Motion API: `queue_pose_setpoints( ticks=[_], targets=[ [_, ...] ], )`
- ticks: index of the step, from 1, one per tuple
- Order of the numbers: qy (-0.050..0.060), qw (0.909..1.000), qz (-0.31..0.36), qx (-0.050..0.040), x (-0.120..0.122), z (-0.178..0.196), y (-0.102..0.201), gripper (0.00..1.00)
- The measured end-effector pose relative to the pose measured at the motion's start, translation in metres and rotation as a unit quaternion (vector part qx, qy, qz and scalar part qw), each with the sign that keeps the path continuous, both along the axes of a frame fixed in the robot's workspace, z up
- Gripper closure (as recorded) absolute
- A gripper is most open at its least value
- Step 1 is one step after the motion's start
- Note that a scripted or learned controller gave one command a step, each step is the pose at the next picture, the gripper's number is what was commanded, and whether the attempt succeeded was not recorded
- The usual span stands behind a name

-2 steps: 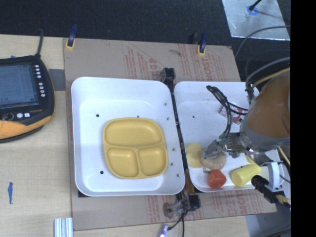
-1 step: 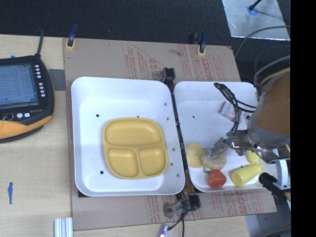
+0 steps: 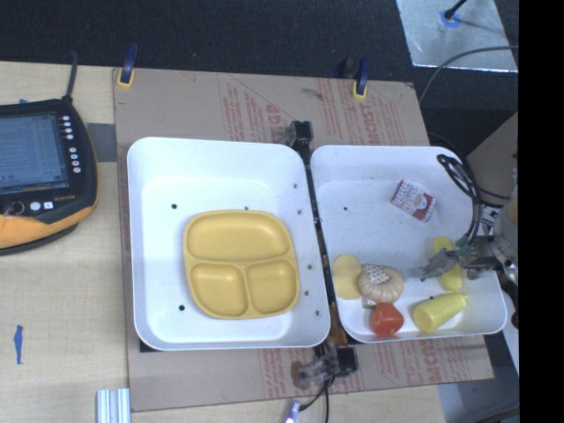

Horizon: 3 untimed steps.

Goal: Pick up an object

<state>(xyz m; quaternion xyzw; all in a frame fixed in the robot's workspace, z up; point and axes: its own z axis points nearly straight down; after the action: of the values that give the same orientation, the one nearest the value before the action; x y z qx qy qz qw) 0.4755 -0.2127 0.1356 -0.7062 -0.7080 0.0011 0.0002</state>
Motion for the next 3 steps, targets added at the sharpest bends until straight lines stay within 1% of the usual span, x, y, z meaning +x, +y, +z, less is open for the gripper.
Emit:
queue_pose_setpoints(
  ticks=[1,2,3],
  targets=[
    [-0.001,1.0000,0.001,0.0008,0.097,0.040,0.026,0.00],
    [0.001,1.0000,0.001,0.0002,0.067,0.020,0.000,0.00],
    [0.000,1.0000,0.001,0.0007,0.181,0.029,0.001,0.00]
  ],
)
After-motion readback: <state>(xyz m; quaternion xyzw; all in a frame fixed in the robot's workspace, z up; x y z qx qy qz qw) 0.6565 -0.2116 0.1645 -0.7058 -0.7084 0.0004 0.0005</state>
